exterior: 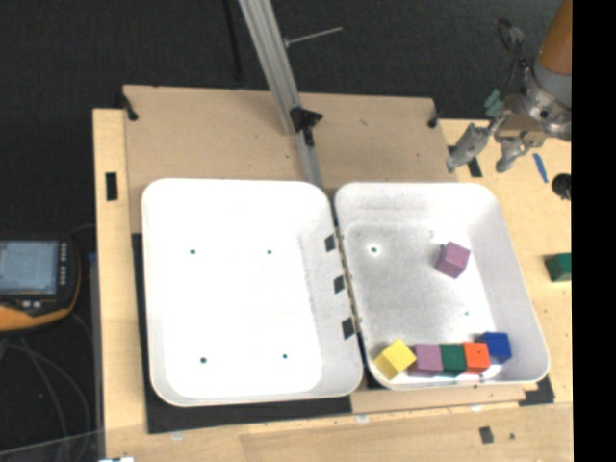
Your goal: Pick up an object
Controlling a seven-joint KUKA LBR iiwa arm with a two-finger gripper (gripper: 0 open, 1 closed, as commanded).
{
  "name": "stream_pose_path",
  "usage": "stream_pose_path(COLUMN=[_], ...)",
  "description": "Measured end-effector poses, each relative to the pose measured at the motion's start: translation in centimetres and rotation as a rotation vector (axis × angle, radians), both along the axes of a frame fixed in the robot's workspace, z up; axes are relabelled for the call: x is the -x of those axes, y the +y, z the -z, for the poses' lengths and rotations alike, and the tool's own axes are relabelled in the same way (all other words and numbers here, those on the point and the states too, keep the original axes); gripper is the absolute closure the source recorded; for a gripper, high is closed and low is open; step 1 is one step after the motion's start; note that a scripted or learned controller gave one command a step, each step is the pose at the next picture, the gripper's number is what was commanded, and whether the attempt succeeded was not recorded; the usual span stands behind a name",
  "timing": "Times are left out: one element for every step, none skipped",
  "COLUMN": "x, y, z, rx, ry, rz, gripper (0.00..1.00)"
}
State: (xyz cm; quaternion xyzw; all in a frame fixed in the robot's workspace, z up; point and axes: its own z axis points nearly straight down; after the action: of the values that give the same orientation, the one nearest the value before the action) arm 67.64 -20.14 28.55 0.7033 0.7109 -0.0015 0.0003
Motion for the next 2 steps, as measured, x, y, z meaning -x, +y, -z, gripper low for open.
stream_pose_path(x=[1.3, 4.4], y=[1.6, 6.1], z=[-4.8, 8.9], rx=[-0.001, -0.003], ry=[-0.009, 0.006], rz=[0.006, 0.006], gripper=[0.00, 0.00])
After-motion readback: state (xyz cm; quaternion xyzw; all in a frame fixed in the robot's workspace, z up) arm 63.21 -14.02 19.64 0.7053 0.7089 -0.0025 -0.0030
